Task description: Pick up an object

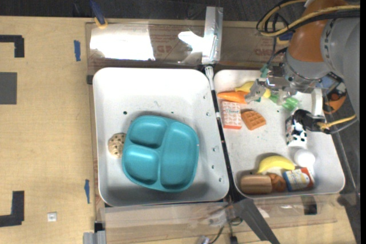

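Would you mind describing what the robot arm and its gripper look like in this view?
The arm is a rounded grey body with an orange band above the wrist. Yellow and black cables loop beside it. The gripper is a small metallic assembly with greenish parts, over the right bin.
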### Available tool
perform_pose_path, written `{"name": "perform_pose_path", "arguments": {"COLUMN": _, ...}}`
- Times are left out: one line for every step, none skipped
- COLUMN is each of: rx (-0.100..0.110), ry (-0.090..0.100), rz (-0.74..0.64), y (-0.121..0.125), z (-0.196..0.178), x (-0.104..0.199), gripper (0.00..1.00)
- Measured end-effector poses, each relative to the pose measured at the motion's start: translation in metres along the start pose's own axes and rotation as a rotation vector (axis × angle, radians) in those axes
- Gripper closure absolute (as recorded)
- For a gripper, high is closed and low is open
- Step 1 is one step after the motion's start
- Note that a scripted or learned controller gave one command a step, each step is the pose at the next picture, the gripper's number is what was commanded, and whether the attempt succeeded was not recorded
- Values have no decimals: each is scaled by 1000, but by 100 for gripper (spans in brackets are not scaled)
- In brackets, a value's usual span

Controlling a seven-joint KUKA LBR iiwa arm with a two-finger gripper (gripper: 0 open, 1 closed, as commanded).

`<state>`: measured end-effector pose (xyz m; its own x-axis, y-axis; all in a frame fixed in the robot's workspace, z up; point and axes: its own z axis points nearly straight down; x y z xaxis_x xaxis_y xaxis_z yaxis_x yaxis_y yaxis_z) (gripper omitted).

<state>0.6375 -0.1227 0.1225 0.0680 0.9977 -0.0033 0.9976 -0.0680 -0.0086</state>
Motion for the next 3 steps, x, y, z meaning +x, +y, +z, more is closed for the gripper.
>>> {"name": "perform_pose_path", "arguments": {"rx": -24, "ry": 1, "rz": -28, "y": 0, "z": 28, "x": 27, "gripper": 0}}
{"name": "perform_pose_path", "arguments": {"rx": -33, "ry": -4, "rz": -419, "y": -42, "z": 27, "x": 11, "gripper": 0}}
{"name": "perform_pose_path", "arguments": {"rx": -36, "ry": -4, "rz": -418, "y": -41, "z": 16, "x": 11, "gripper": 100}}
